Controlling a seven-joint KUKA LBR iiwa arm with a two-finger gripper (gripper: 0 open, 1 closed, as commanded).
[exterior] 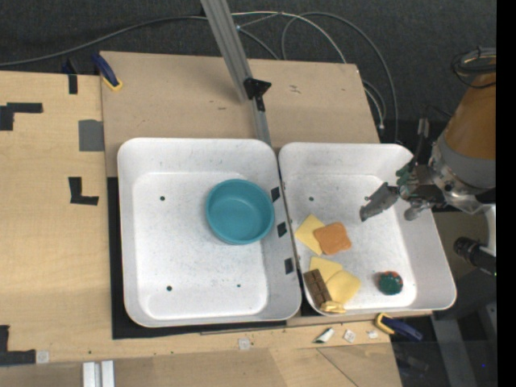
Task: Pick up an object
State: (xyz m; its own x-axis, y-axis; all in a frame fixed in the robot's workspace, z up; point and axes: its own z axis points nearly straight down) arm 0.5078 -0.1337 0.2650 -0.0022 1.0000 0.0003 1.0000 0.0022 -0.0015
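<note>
No legible writing; gripper (385, 202), seemingly empty, over right bin (427, 297).

No legible text, label, brand, number or sign appears anywhere on the table (48, 216), the two white bins (137, 168) or their contents.

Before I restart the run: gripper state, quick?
Gripper: open, holding nothing, above the right bin.
</note>
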